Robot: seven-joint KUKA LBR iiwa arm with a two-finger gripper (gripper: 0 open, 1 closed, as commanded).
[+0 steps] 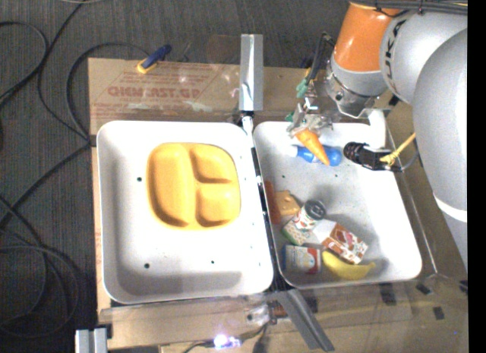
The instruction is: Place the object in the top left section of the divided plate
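The yellow divided plate (194, 184) lies in the left white bin (121, 268), with its two smaller sections on the side nearer the right bin. My gripper (310, 122) hangs over the far end of the right bin (395, 222). An orange carrot-shaped toy (317, 146) slants just beneath it, its upper end right at the gripper's tip and its lower end over a small blue item (307, 155). Whether the carrot is gripped or only lies under the tip is unclear from this angle.
Near the front of the right bin sit several small items: a brown piece (282, 205), a small bottle (304, 222), a red-and-white carton (345, 244), a box (301, 258) and a banana (348, 268). A black cylinder (361, 153) juts from the arm. A metal divider (250, 78) stands behind the bins.
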